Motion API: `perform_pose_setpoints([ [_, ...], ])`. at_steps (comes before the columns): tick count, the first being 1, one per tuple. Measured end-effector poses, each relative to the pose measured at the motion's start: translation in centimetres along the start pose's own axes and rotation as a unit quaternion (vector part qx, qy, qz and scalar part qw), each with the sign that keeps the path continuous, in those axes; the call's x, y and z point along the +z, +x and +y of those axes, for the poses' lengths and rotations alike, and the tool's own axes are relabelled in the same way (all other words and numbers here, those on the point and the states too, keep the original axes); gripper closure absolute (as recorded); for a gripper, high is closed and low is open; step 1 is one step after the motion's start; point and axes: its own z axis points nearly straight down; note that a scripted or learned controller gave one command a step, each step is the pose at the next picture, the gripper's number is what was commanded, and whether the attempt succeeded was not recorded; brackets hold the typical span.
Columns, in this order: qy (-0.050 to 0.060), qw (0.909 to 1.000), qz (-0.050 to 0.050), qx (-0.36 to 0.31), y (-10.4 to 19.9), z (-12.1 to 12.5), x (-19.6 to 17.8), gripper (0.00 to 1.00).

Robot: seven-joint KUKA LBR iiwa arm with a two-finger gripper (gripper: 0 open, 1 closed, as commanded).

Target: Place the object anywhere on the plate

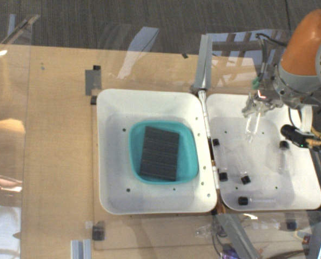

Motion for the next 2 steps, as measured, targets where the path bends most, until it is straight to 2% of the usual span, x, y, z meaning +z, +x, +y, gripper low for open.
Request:
perform_pose_setpoints([
  [1,-0.002,0.9991,-0.001,-0.042,3.2,4.5,-10.3,1.0],
  [2,0.002,0.9964,0.001,-0.085,9.8,4.0,1.2,1.0],
])
